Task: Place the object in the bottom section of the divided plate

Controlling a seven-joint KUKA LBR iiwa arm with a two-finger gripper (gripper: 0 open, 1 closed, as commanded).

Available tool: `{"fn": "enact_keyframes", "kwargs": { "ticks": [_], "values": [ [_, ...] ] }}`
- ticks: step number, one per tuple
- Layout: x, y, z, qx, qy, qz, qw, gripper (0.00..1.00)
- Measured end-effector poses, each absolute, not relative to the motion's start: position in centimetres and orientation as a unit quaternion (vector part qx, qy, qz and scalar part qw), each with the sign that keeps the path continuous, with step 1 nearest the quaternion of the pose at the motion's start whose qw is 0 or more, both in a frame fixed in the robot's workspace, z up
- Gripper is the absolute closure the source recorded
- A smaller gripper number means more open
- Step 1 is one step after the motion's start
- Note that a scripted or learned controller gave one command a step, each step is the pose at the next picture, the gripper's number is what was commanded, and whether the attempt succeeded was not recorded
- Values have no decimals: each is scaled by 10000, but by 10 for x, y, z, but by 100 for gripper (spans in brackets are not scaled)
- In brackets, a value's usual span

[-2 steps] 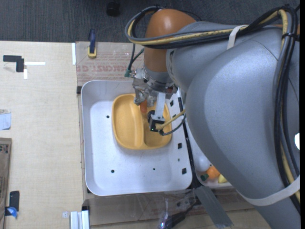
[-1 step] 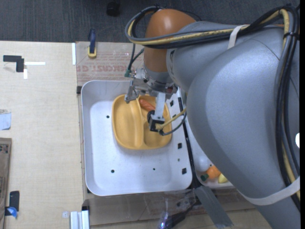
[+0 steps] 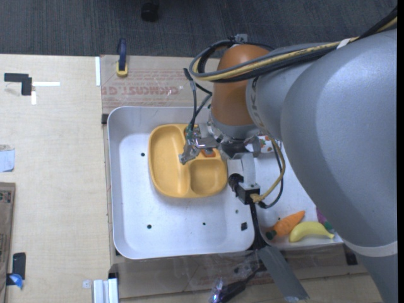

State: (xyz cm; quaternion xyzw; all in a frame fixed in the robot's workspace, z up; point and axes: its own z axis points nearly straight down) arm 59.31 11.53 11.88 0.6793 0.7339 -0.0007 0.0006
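Note:
A yellow divided plate (image 3: 172,163) lies in the left white bin (image 3: 132,226), toward its upper middle. It has one large section on its left side and a smaller section (image 3: 207,177) at its lower right. My gripper (image 3: 191,149) hangs over the plate's right part, close to the ridge between the sections. The metal wrist and cables hide what lies right under it. A small orange patch (image 3: 209,151) shows beside the gripper; I cannot tell what it is.
The grey arm (image 3: 328,125) with its orange band (image 3: 237,84) covers most of the right bin. A toy carrot (image 3: 289,223) and a toy banana (image 3: 310,231) lie at that bin's lower edge. A blue-handled clamp (image 3: 122,59) sits above the left bin.

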Motion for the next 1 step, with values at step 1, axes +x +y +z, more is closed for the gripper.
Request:
{"fn": "enact_keyframes", "kwargs": {
  "ticks": [1],
  "values": [
    [615, 88, 212, 6667, 7453, -21, -2, 0]
  ]
}}
